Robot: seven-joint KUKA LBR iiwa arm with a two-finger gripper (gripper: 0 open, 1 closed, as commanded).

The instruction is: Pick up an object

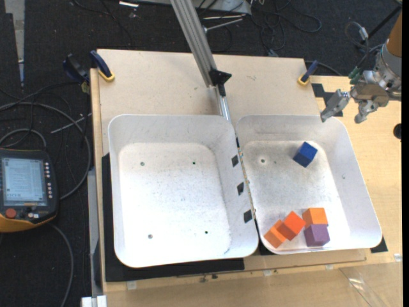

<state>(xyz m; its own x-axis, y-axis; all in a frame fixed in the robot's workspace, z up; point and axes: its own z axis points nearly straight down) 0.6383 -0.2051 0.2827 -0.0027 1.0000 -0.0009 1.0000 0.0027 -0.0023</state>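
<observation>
Hovering above right bin (358,171) far corner — tool (349,110) fingers apart, nothing between; blue cube (305,153) below.

Matt white plastic bins (128,171) with dark speckles, pale wood-like bench board (160,82), matt-looking blocks (305,153)

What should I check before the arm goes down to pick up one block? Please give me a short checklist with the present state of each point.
1. Gripper open with nothing between its fingers: ok.
2. Gripper above a block: not ok; it hangs over the right bin's upper right rim.
3. Blue block stands apart from the others: ok.
4. Orange blocks and purple block have free space for fingers: not ok, they are clustered.
5. Gripper height above the bin: cannot tell.
</observation>
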